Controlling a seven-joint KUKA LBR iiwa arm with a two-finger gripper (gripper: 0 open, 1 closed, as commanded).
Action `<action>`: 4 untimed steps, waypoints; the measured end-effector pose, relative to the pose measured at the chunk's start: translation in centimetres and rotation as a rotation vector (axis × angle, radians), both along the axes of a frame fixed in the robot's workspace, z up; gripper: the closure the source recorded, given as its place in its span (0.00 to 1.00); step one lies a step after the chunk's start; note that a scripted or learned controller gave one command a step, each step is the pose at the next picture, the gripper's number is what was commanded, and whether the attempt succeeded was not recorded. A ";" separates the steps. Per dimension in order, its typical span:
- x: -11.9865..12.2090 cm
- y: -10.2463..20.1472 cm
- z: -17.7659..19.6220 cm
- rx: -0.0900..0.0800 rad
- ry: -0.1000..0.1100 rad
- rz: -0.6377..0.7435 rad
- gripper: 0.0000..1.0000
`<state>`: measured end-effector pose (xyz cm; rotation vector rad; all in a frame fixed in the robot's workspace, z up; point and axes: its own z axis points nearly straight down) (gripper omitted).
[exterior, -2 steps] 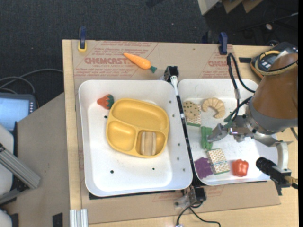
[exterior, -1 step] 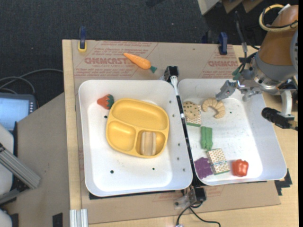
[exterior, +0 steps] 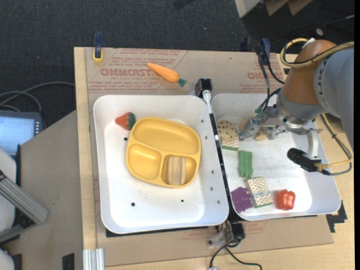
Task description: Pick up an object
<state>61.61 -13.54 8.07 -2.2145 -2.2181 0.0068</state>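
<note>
I see my gripper point(exterior: 251, 130) low in the right bin point(exterior: 326, 204) near a spotted cookie point(exterior: 226, 131), grip state unclear to me.

Grey arm point(exterior: 332, 77) from the right, orange-banded wrist bent down, claw point(exterior: 254, 129) low, pointing left.

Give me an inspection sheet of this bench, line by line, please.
Surface: brown board bearing left bin and right bin.
Job's things: right bin holds red pepper, green piece, purple piece, patterned box, dotted cracker.
Clutter: yellow divided plate and strawberry in left bin; carrot on the board.
Grippers: pincer low over right bin's upper left.
Cables: yellow cable along the arm.
Surroundings: dark carpet.
</note>
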 end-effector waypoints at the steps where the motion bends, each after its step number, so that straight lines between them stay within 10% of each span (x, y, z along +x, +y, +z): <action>1: 5.3 0.2 0.5 -0.004 -0.015 0.001 0.00; 2: 5.2 0.1 1.6 -0.005 -0.015 0.001 1.00; 3: 5.2 0.2 1.5 -0.005 -0.013 0.001 0.00; 4: -2.5 0.3 0.3 0.000 0.001 -0.004 0.00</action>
